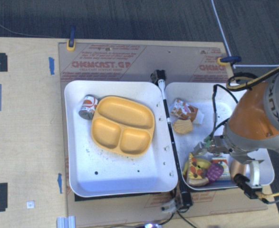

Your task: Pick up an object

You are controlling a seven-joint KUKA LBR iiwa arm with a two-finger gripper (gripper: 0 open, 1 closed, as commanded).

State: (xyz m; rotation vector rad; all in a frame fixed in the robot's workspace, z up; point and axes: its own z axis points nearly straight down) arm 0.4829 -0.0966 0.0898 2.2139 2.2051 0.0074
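My gripper (209, 147) hangs over the lower part of the right bin (203, 91), under the grey and orange arm. Just below it lies a colourful pile: a yellow and red toy (196, 169) and a purple grape-like piece (215, 171). Further up in the same bin are a red and white snack packet (184, 110) and a tan cracker-like piece (182, 126). A copper-coloured object (238, 167) sits partly hidden under the wrist.
The left bin (77, 141) holds a yellow divided plate (123, 125) and a small red and white can (87, 107) at its upper left. The rims of the two bins meet in a ridge (170, 137). The bins rest on a cardboard sheet (129, 61).
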